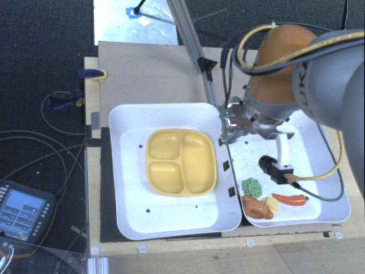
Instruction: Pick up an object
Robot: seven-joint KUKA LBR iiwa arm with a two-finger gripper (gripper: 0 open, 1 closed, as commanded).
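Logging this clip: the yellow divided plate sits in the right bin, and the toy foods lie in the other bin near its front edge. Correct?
Not quite. The camera view shows the yellow divided plate in the left bin, not the right. The toy foods lie in the other bin, near its front edge.

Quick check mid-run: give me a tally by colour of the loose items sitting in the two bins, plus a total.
Yellow: 1, the divided plate in the left bin
Green: 1, the broccoli-like piece in the right bin
Red-orange: 1, the chili-like piece
Brown-orange: 1, the lumpy piece
Pale yellow: 1, the small piece beside it
Total: 5
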